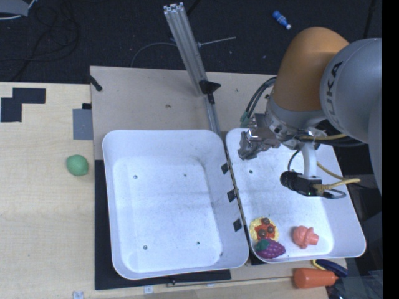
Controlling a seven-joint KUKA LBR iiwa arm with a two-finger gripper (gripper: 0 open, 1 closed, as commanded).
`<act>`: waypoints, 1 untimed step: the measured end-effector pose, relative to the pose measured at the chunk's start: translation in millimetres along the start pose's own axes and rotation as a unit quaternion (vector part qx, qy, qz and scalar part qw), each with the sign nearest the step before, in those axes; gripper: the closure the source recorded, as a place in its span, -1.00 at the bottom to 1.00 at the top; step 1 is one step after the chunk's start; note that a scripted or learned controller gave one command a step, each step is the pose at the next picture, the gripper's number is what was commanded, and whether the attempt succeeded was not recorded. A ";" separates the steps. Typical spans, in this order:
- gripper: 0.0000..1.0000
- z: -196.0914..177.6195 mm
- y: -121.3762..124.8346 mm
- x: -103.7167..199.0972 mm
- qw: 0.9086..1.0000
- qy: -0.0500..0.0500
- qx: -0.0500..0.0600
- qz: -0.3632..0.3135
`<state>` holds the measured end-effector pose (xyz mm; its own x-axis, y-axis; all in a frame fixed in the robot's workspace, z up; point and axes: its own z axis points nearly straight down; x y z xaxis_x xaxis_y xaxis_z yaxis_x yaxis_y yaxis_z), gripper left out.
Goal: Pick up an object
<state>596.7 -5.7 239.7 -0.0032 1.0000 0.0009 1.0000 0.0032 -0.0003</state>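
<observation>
Gripper (pixel 248 147) state cannot be told; positioned over right bin (pixel 349 242) far end, it should travel toward pink toy (pixel 305 236) and descend centred.

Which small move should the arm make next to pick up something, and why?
Probably move the gripper toward the near end of the right bin. It hangs over the bin's far end, while the pink toy and the grape toy lie at the near end.

Two white plastic bins (pixel 163 167). Green ball (pixel 78 165) on pale wood. Yellow toy (pixel 264 228) with dark spots, purple grape cluster (pixel 270 249), salmon-pink toy (pixel 305 236). Orange cylinder (pixel 313 278).
</observation>
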 end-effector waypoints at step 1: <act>1.00 12.1 -5.5 49.9 1.000 0.000 0.001 0.000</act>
<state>591.0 44.1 227.7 -0.0030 1.0000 0.0007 1.0000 0.0030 -0.0013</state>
